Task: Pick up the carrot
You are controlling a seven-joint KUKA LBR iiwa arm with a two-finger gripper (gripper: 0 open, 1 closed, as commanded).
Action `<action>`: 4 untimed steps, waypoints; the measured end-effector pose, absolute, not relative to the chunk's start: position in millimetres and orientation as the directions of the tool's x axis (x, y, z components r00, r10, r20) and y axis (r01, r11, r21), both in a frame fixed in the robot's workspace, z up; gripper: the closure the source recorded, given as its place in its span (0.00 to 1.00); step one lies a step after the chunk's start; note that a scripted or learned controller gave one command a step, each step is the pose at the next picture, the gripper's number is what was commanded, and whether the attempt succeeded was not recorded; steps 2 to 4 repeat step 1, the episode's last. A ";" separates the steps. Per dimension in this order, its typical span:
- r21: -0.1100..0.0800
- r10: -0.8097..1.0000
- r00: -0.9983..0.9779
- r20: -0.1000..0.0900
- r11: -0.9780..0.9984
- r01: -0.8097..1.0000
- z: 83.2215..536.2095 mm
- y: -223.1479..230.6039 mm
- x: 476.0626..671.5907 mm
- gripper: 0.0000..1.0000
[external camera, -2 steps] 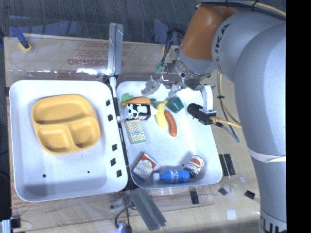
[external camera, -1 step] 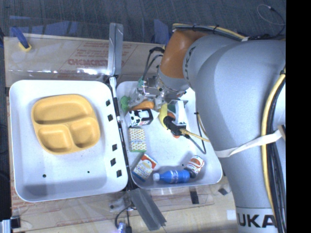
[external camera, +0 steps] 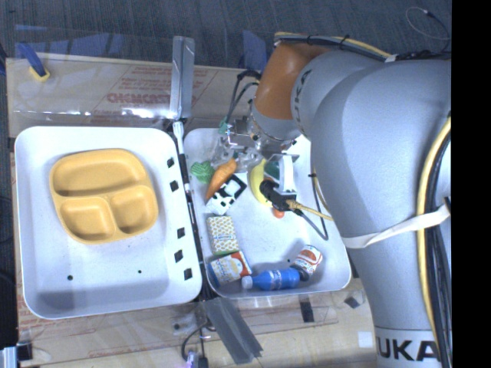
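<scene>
The right bin (external camera: 265, 240) is crowded. Along its near edge lie a blue bottle (external camera: 272, 280) on its side, a small carton (external camera: 229, 267) touching the bottle's left end, and a can (external camera: 308, 261) tipped over just beside the bottle's right end. A little patterned box (external camera: 222, 234) sits above the carton, close to the bin's left wall. Farther back, a black-and-white checkered card (external camera: 229, 195) lies just beside the carrot's lower end, and a yellow item (external camera: 259, 193) rests to the card's right, partly under the robot's wrist.

The carrot (external camera: 220, 176) is in the far left part of the right bin, lying at a slant with its thin end toward the near left and its thick end toward the far right. A green piece (external camera: 201, 171) lies against its left side. The left bin (external camera: 100, 278) holds a yellow divided plate (external camera: 103, 194), well apart from the carrot.

The arm (external camera: 368, 144) reaches in from the right and bends down over the back of the right bin, its orange band (external camera: 280, 75) above the wrist. The gripper (external camera: 239, 153) points down at the carrot's thick end and appears to touch it. How far it is open cannot be told from this angle, nor whether it has hold of the carrot.
</scene>
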State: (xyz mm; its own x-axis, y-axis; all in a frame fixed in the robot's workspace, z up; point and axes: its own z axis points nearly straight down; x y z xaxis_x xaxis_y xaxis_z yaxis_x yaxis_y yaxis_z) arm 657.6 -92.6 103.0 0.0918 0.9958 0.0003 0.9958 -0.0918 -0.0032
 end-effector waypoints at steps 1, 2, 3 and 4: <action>-0.002 0.997 0.082 0.001 -0.082 0.997 202.1 -52.5 656.8 1.00; -0.002 0.997 0.082 0.001 -0.082 0.997 202.1 -52.5 656.8 1.00; -0.002 0.997 0.082 0.001 -0.082 0.997 202.1 -52.5 656.8 1.00; -0.002 0.997 0.082 0.001 -0.082 0.997 202.1 -52.5 656.8 1.00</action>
